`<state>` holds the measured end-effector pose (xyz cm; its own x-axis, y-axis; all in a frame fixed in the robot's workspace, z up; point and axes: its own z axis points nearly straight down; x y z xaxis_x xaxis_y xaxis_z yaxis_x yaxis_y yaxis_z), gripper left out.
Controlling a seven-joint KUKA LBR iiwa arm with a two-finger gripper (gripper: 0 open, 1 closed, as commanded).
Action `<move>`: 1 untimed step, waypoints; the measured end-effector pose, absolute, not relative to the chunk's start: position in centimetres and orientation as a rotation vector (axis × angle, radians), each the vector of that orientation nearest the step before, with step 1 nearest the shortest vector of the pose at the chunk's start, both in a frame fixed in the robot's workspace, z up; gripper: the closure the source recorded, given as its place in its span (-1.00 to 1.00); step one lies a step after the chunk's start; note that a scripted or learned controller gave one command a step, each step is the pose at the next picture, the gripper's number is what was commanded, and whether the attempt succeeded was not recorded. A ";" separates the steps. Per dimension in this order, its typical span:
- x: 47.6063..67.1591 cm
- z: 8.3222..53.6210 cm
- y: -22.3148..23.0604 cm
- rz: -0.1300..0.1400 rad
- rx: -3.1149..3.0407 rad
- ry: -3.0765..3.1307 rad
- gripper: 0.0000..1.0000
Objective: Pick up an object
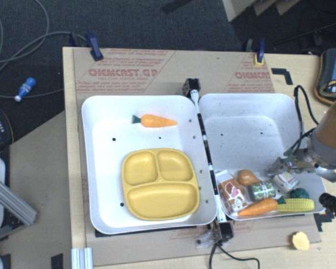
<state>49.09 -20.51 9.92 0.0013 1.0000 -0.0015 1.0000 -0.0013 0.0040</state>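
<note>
The right bin (241, 101) holds a cluster of things at its front right: a red and white packet (232, 192), a brown round item (247, 177), a green can (262, 191), an orange carrot (259, 208), a yellow corn cob (295, 205), a small white box (285, 180) and a dark green item (299, 194). My gripper (289, 164) hangs low at the bin's right side, just above the white box and right of the brown item. A second carrot (154, 121) lies at the back of the left bin (92, 150).
A yellow divided plate (159, 184) lies in the left bin's front half. A small yellow piece (300, 240) lies on the bench in front of the right bin. Blue clamps (92, 45) grip the bench's far edge. Cables run along the right rim.
</note>
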 end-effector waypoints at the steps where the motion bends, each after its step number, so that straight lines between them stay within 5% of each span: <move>1: 55.9 13.9 -17.3 0.009 2.209 2.224 1.00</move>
